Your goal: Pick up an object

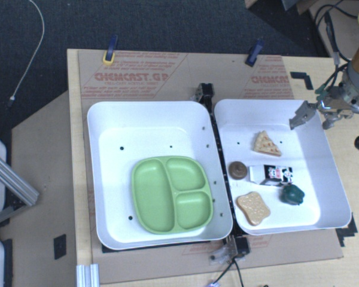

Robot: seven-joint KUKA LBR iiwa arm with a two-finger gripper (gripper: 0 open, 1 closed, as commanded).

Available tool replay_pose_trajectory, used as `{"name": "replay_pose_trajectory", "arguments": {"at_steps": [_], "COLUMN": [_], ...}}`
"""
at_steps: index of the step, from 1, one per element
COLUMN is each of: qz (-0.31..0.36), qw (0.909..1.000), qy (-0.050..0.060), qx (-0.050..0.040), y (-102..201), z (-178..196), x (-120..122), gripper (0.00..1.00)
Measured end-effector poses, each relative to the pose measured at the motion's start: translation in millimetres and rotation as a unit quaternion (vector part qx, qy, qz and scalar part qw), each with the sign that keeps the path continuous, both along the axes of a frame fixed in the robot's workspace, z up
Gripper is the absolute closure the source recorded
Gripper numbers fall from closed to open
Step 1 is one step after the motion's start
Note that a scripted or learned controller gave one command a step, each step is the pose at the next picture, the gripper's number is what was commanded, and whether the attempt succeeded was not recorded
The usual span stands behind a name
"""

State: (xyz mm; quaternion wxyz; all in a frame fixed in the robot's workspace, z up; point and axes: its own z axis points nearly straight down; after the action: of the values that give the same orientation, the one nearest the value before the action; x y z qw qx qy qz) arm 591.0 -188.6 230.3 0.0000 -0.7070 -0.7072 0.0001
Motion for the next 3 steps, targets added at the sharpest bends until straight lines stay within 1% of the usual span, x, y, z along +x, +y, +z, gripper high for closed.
{"name": "replay_pose_trajectory", "arguments": {"at_steps": [1, 2, 3], "qz": [0.0, 0.0, 0.0], "qw": [1.0, 1.0, 1.0], "qy": [0.001, 0.004, 0.002], "qx": [0.0002, 0.0013, 0.0009], "y": [-3, 0, 1], "z": [-47, -110, -148], "x": [-9, -12, -13], "gripper": [0.0, 0.0, 0.0]}}
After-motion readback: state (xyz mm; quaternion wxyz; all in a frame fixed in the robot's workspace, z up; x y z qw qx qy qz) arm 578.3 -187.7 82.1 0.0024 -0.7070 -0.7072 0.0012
